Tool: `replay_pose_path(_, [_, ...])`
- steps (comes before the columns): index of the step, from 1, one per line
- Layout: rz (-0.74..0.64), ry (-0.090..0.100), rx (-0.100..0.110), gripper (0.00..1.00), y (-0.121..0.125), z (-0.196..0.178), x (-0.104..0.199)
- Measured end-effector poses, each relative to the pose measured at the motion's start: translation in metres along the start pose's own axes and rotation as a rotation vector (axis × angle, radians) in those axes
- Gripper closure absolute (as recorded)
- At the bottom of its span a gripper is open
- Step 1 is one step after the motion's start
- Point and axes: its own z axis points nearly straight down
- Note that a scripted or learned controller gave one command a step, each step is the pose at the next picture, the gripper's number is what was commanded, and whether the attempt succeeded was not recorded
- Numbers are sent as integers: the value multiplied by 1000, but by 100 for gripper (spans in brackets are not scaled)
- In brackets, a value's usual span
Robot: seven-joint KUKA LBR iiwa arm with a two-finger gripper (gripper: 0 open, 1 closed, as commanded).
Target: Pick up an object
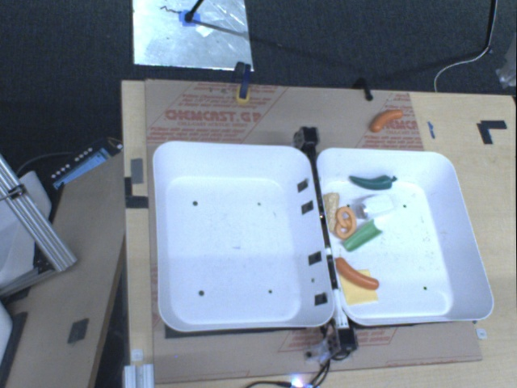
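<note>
The right bin (460, 241) holds several small toy foods near its left side. A dark green pepper (372, 182) lies at the back, with a white piece (378, 208) just below it. A pretzel (345, 221) sits beside a light green pod (363, 235). Closer to the front, an orange sausage (356, 275) rests on a yellow slice (360, 292). Another orange sausage (386, 120) lies on the cardboard behind the bin.
The left bin (234, 237) stands next to the right one, joined by black clips (311, 208) along the shared wall. A yellow and blue clamp (241, 83) sits at the back edge of the cardboard. A silver sheet (191, 21) lies beyond it.
</note>
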Motion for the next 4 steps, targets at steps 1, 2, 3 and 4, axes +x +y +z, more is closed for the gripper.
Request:
replay_pose_path(1, [-1,-1,0,100,75,2,12])
replay_pose_path(2, [4,0,-2,100,-11,-2,28])
replay_pose_path(3, [1,0,0,100,-24,0,43])
replay_pose_path(4, [0,0,0,100,-49,1,51])
